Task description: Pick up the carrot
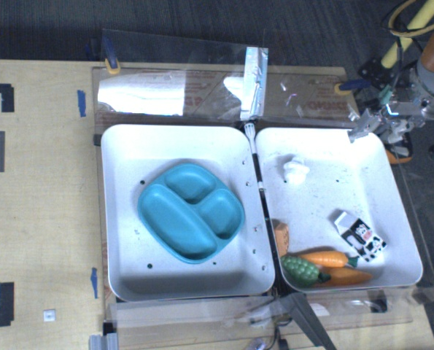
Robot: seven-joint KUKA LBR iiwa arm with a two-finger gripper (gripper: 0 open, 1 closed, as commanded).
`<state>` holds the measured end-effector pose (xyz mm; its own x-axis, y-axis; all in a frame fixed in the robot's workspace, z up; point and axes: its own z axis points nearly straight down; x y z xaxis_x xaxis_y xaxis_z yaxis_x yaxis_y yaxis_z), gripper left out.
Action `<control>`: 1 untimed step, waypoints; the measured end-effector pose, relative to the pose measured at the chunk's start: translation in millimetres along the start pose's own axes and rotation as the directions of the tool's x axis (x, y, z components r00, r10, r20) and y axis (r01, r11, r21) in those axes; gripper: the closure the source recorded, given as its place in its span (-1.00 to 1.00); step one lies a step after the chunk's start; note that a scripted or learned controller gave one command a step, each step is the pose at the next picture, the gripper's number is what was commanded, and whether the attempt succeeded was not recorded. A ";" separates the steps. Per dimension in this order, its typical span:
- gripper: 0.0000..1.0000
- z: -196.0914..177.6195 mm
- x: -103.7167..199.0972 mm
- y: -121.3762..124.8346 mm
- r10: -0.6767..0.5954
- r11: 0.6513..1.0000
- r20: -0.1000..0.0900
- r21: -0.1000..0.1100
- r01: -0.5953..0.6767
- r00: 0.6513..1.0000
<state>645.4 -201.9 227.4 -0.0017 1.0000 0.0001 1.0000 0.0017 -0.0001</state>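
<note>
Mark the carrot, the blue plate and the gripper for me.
carrot point(324, 259): camera view, middle of its orange body.
blue plate point(165, 219): camera view, floor of its long compartment.
gripper point(365, 127): camera view, its tip.

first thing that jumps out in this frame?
The bright blue three-compartment plastic plate, lying alone in the left white bin. Next, the cluster in the near corner of the right white bin: an orange carrot beside a green bumpy toy vegetable, with a small black-and-white patterned toy just behind. The gripper sits at the right bin's far right corner, away from the carrot.
</note>
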 end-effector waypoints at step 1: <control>-1.00 -43.1 -22.0 -17.3 -0.005 1.000 0.004 -0.007 0.005 1.000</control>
<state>628.2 -224.0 270.5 -0.0069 1.0000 -0.0039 0.9999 0.0069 0.0072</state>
